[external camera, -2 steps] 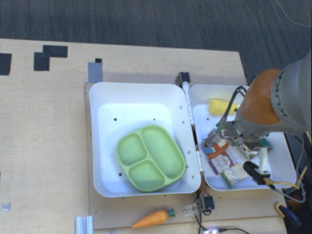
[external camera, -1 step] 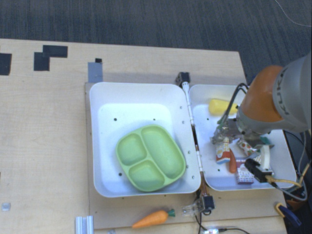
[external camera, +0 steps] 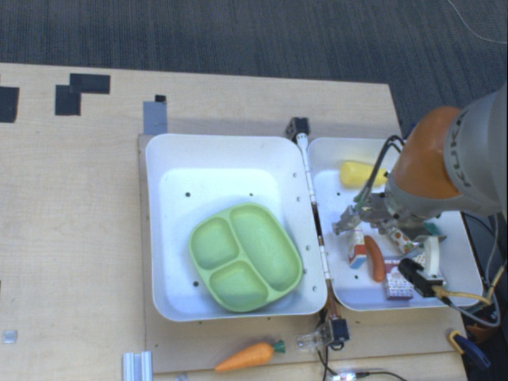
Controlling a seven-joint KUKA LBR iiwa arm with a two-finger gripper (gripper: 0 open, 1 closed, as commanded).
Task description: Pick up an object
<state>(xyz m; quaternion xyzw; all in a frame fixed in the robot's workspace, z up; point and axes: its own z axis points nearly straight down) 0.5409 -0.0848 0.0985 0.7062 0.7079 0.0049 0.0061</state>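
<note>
So far we have nothing lifted: our gripper [external camera: 373, 227] sits low in the right bin [external camera: 327, 182] at the frame's right, just above a red sausage [external camera: 375, 259], and we cannot tell how it is set. A yellow piece [external camera: 355, 172] and small packets [external camera: 398, 284] crowd it. At centre, the left bin [external camera: 171, 169] holds a green divided plate [external camera: 245, 256]; a carrot [external camera: 248, 356] lies on the bench below.

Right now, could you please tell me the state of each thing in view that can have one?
green divided plate: lying flat in the left bin, right side up.
yellow object: lying in the right bin, apart from the gripper.
hot dog: lying flat, just below the gripper.
carrot: lying on the bench, outside both bins.
</note>
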